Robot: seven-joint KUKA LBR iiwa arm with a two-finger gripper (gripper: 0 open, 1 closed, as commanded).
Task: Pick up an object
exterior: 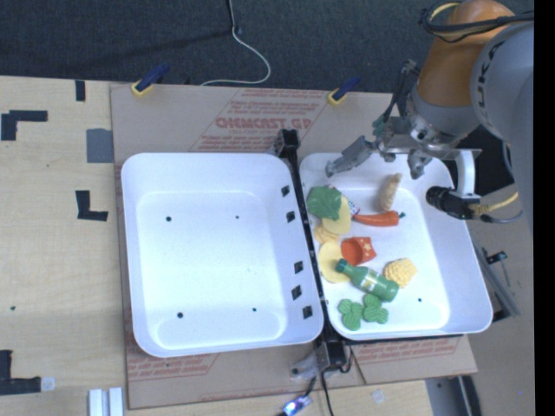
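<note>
- Looking down on the surface point(52, 232), I see pale wood grain with black tape marks, and a brown cardboard sheet point(260, 124) with red print lying under two shallow white bins.
- The left bin point(208, 250) is smooth glossy plastic with rounded corners and a few small dark dots on its floor.
- The right bin point(434, 267) holds a cluster of plastic toy food toward its left half.
- A leafy green piece point(324, 202) sits near the divider, just beside flat yellow rounds point(334, 224).
- A slim red chili point(377, 219) lies crosswise, with a pale beige oblong piece point(389, 191) just above it.
- A red chunk point(357, 250) touches a green bottle point(371, 280) that lies tilted, and a bumpy yellow corn piece point(401, 272) sits just to its right.
- A knobbly green cluster point(362, 312) lies near the bin's front edge.
- My arm point(494, 50) comes in from the right, grey with an orange band, bent over the right bin's far corner.
- My tool point(395, 150) hangs above the bin's far end with its metal fingers spread apart, released, grasping nothing, near the beige piece but not touching it.
</note>
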